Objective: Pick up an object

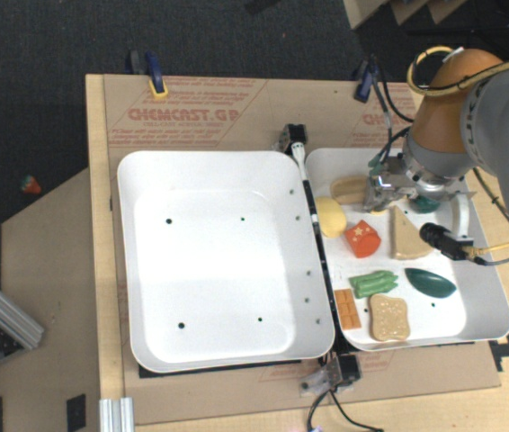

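The right bin (493, 300) holds several small things. A tan flat piece (348, 189) lies at its back left, and a yellow rounded piece (330, 216) sits just in front of it. Beside that are a red piece (363, 238) and a tan wedge (407, 239). Nearer the front lie a green pepper-like piece (373, 283), a dark green leaf shape (431, 283), an orange strip (347, 309) and a cracker-like slab (389, 318). My gripper (384, 193) hangs low over the back of this bin, just right of the tan flat piece. A teal bit (424, 204) shows beside it.
The left bin (209, 250) sits beside the right one, their rims meeting along a dark divider (313, 232). Both rest on a cardboard sheet (191, 111) held by blue clamps (156, 72) at the back. The arm (457, 106) enters from the upper right.
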